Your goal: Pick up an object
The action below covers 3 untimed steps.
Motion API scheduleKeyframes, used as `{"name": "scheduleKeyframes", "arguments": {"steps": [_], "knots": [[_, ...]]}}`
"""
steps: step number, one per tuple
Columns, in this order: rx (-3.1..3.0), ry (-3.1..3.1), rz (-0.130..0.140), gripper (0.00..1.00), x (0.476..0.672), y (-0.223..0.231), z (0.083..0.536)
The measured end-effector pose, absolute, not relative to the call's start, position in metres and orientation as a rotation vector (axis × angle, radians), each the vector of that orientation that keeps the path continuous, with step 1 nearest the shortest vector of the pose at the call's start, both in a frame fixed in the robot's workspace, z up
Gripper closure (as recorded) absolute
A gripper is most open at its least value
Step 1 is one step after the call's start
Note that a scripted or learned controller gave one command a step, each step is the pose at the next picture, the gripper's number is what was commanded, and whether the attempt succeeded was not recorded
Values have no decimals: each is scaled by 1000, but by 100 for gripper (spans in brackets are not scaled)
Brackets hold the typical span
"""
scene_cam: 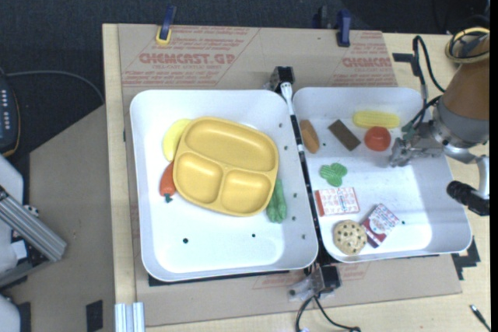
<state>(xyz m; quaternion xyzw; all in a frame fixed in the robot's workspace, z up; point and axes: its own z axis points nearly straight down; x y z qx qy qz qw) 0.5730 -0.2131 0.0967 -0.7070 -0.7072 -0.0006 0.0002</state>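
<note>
The right bin (436,237) holds several small items: a red tomato (377,138), a yellow corn cob (376,119), a brown bar (343,134), a tan bread roll (310,136), a green broccoli piece (334,173), a red-and-white card (337,201), a cookie (349,237) and a red-and-white packet (381,221). My gripper (402,151) hangs low over the right bin's right side, just right of the tomato and below the corn cob. Nothing can be seen held in it.
The left bin (210,253) carries a yellow divided tray (226,166), with a yellow piece (174,138) and a red-orange pepper (167,183) at its left and a green leaf (277,203) at its right. The arm's orange band (471,89) rises at the right edge.
</note>
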Motion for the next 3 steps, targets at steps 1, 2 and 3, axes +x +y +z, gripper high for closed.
{"name": "scheduleKeyframes", "arguments": {"steps": [1, 2, 3], "knots": [[-2225, -2227, -4, 100, 574, -209, 141], [-2228, -2228, -4, 100, 576, -220, 197], [-2225, -2227, -3, 100, 577, -220, 227]]}}
